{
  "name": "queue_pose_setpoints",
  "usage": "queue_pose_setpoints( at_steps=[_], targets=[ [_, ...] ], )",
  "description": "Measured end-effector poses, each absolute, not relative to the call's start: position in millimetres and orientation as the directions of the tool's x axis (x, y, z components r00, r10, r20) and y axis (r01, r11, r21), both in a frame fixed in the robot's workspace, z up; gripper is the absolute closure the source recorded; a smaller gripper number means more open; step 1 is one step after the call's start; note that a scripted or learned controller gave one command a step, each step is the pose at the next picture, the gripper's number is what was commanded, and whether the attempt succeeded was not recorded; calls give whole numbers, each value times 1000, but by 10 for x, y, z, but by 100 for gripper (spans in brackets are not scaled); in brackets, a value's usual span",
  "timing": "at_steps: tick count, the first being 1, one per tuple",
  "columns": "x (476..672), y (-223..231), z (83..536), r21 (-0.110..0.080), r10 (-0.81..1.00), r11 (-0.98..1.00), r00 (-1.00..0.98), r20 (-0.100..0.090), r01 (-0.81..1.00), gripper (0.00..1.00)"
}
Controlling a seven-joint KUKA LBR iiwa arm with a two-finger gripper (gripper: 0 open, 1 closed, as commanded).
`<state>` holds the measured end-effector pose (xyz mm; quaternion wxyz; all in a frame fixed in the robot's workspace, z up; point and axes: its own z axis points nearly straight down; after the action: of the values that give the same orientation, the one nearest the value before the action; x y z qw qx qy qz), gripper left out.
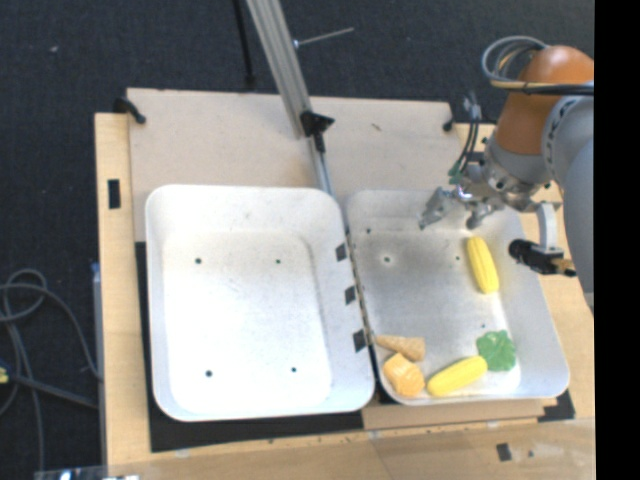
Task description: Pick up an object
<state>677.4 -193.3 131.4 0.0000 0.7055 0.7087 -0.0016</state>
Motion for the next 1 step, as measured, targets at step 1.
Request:
queue_pose_setpoints(
  at_steps=[1],
  targets=[
    [6774, -1943, 1000, -1, 1000, 6, -6, -3, 1000, 0]
  ],
)
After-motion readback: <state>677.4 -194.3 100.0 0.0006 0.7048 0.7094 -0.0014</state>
